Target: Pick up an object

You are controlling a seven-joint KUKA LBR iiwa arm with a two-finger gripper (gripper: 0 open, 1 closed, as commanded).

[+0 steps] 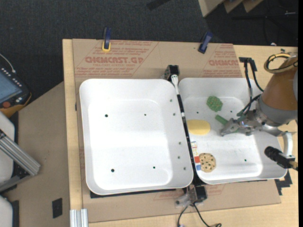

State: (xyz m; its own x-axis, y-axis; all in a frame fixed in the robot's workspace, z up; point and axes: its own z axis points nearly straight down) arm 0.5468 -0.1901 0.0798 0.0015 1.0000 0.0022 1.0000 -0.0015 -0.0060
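The right bin (pixel 246 167) holds several small things. A green lumpy object (pixel 214 103) lies toward its back, and a yellow oval object (pixel 199 127) rests by its left wall. A round speckled cookie (pixel 207 162) sits near the front left corner, with a small red and blue item (pixel 196 160) beside it. My gripper (pixel 227 128) is low over the middle of this bin, just right of the yellow oval. A small dark green piece (pixel 221 119) lies right at its tip. The orange-banded arm (pixel 279 89) comes in from the right.
The left bin (pixel 94 141) sits beside the right one, and a black divider strip (pixel 182 115) runs between them. Clamps (pixel 106 39) hold the cardboard base at the back. Cables (pixel 251 74) trail over the right bin's back corner.
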